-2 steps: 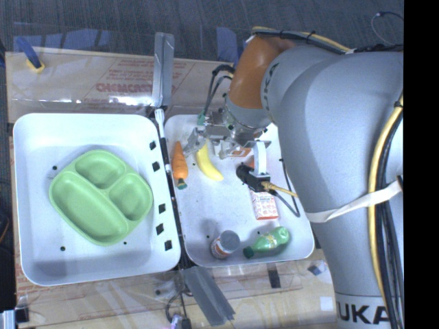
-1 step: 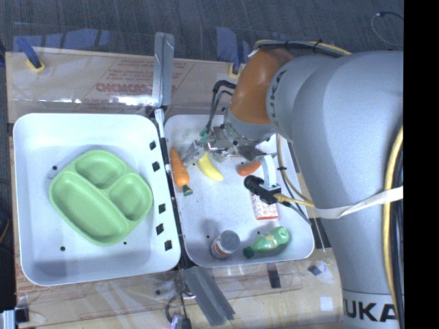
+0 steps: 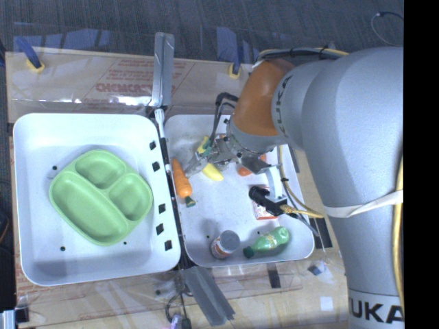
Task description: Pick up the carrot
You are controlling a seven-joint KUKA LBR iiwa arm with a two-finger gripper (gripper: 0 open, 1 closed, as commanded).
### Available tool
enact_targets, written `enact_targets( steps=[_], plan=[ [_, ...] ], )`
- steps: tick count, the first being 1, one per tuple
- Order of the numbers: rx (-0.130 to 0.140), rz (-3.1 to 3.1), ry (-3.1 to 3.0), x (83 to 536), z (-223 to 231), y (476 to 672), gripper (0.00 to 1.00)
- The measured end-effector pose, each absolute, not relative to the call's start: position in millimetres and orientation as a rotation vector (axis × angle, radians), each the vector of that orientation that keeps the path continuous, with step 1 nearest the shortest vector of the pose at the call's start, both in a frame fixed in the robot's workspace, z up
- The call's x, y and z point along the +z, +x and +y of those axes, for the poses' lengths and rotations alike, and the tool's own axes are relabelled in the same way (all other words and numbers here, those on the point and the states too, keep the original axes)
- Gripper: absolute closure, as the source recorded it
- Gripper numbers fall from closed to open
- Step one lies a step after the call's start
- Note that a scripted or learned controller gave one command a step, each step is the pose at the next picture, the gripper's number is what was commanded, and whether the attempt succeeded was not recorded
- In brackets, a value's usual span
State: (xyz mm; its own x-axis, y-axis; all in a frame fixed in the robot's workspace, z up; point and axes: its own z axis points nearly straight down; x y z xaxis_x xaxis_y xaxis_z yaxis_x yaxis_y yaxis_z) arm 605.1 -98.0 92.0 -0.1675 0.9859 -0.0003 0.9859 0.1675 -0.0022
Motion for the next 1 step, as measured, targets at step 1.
enact_targets(
  steps=[1],
  plan=[
    [0.003,-2.401,-2.022,91.2,-99.9,579.3,0.0]
  ],
)
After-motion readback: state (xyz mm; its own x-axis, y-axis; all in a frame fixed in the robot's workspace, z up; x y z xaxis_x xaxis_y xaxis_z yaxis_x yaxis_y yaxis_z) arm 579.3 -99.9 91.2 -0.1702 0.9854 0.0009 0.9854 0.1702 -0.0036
